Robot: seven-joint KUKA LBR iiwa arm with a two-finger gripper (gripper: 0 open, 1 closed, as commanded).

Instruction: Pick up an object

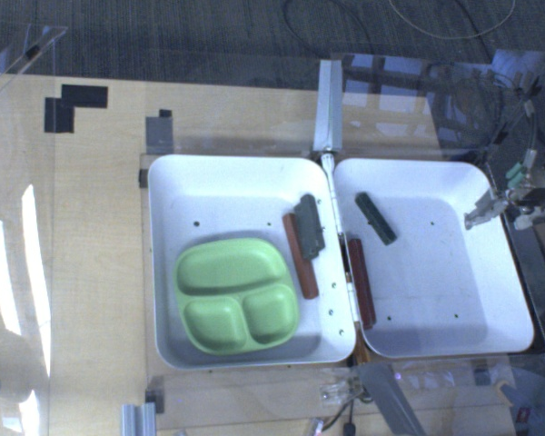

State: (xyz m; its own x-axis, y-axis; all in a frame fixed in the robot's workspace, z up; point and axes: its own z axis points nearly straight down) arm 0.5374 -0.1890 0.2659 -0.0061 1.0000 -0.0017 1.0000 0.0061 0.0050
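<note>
The left bin (163, 243) held a green divided tray (238, 293) at lower left of centre, with a brown stick (301, 255) and a dark grey block (310, 227) lying across it near the bin's right wall. The right bin (490, 271) held a second dark grey block (376, 219) in its upper left and a second brown stick (361, 282) along its left wall. The end effector (518, 203) sat at the right edge of frame, beside the right bin's upper right corner, on the wooden surface (73, 243) side; its opening could not be told and nothing was seen in its grasp.
</note>
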